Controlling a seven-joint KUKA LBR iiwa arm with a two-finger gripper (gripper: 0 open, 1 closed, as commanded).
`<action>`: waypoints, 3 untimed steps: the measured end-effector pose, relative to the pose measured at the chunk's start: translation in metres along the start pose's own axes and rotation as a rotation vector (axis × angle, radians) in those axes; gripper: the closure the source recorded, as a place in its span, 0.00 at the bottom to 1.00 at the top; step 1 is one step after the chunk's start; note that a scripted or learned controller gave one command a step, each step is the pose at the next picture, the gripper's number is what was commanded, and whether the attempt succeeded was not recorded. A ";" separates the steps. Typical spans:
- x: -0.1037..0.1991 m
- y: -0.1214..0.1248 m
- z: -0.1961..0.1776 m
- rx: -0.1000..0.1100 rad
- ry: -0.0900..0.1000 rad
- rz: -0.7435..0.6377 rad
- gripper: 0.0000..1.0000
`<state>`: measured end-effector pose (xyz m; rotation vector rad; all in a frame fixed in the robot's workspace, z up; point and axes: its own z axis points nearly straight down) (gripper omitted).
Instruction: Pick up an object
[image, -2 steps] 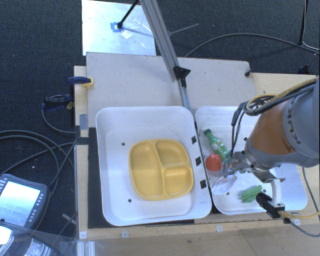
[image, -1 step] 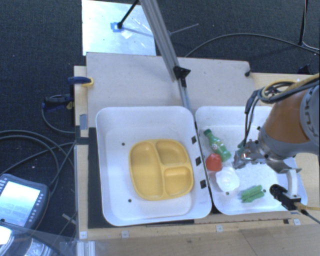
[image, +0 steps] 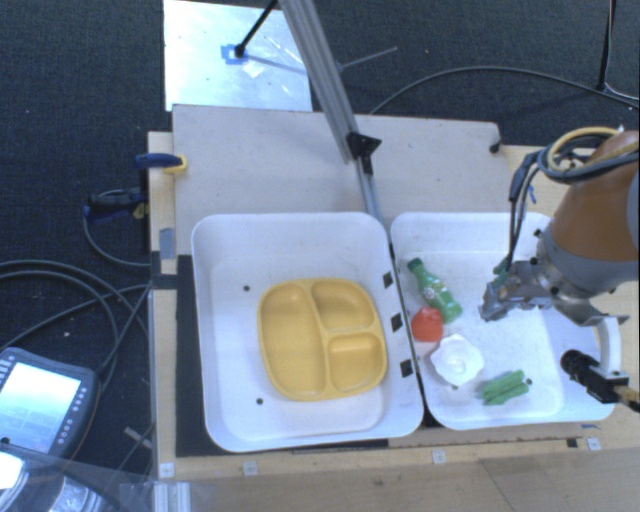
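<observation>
Over the right bin (image: 520, 235), in the camera view, my pincer (image: 497, 303) hangs above bare white floor; nothing sits between its tips, and I cannot tell how wide it stands. The candidates lie toward the divider: a green bottle (image: 434, 289), a red piece (image: 427, 324) touching its lower end, a white cup (image: 457, 359) just below, and a green pod (image: 503, 387) near the front wall. I judge the bottle and red piece risky, since closing on one could nudge the other or catch both. The yellow tray (image: 322, 336) in the left bin (image: 215, 300) sits well apart.
</observation>
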<state>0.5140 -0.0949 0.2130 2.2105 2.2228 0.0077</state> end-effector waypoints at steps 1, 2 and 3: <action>0.052 -0.002 -0.012 0.004 0.003 -0.005 1.00; 0.110 0.003 -0.005 0.006 0.004 -0.006 1.00; 0.157 0.008 -0.019 0.006 0.004 -0.006 1.00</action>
